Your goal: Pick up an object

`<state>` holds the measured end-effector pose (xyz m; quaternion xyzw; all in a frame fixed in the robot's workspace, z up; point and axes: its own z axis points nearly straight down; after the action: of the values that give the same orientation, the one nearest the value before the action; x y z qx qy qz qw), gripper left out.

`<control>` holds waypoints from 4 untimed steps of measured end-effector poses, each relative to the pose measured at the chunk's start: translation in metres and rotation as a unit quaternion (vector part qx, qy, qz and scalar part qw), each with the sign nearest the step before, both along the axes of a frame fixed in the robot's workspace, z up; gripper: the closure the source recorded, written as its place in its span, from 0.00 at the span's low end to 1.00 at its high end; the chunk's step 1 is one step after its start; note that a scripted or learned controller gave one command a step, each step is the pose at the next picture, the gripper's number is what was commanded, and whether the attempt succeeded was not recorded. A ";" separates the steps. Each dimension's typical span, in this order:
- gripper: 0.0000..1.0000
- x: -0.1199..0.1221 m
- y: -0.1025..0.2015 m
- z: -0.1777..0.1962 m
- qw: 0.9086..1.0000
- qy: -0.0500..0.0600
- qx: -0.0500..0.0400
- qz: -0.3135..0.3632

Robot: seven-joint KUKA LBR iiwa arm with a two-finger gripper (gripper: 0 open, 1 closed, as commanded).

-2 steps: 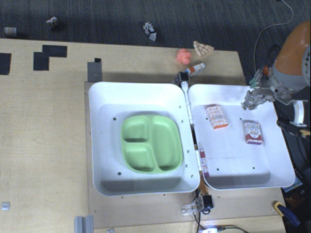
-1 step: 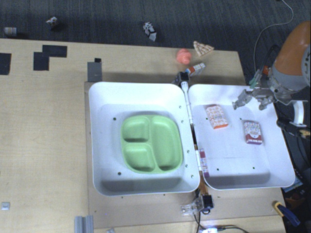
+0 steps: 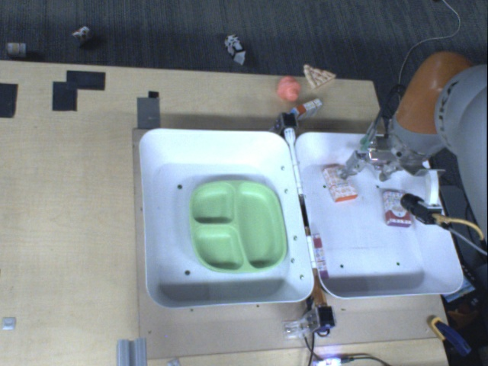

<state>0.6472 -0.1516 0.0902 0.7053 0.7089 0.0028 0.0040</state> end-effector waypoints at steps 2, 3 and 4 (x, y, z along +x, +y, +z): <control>0.00 0.003 0.002 0.013 1.000 -0.004 0.001 0.003; 1.00 0.005 0.003 0.025 1.000 -0.007 0.001 0.004; 1.00 0.023 0.131 0.096 1.000 0.002 0.002 0.000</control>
<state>0.6699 -0.0210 0.1862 0.7050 0.7092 0.0030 0.0013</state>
